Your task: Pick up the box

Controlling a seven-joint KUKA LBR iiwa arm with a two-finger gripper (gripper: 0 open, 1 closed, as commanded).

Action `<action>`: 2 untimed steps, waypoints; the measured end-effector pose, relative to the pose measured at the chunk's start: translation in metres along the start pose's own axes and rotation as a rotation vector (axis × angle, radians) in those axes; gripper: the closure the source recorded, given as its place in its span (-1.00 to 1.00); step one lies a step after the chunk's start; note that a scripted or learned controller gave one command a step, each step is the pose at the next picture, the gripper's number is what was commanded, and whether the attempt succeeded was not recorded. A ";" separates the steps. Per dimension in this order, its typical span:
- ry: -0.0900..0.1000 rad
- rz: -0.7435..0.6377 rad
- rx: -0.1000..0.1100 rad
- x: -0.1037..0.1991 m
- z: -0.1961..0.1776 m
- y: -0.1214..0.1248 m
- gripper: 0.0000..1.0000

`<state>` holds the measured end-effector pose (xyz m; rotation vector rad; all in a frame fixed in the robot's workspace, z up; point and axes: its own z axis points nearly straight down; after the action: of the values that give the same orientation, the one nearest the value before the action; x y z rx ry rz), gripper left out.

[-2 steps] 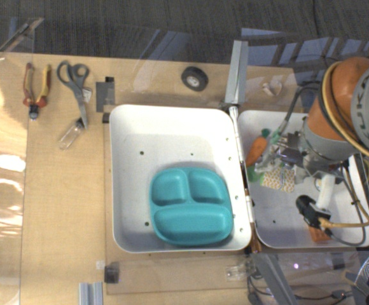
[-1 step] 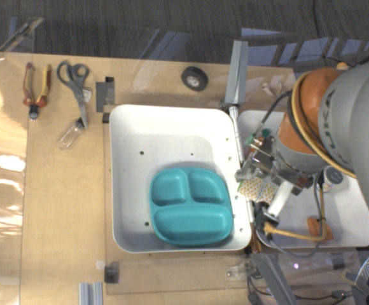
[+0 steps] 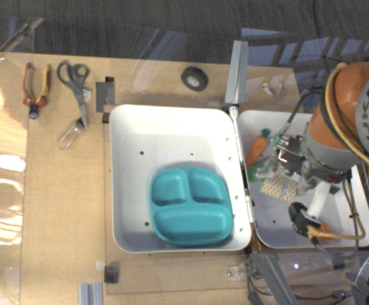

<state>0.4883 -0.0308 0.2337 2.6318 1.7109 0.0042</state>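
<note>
Arm [image 3: 353,116] above patterned box [image 3: 277,186]

Left bin [image 3: 127,170] open along its upper half, teal tray [image 3: 189,206] filling the lower part (right bin [image 3: 362,230] crowded by arm [image 3: 356,119])

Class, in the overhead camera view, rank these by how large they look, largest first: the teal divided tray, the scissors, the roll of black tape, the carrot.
1. teal divided tray, by far the largest
2. scissors
3. carrot and roll of black tape: these look alike in size, and the carrot is partly hidden by the arm, so I leave them unranked.
</note>
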 end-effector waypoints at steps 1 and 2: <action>-0.001 -0.014 0.001 -0.008 0.005 0.035 1.00; 0.000 0.074 0.003 0.008 0.008 -0.004 1.00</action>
<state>0.4880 -0.0224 0.2252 2.6956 1.6137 0.0015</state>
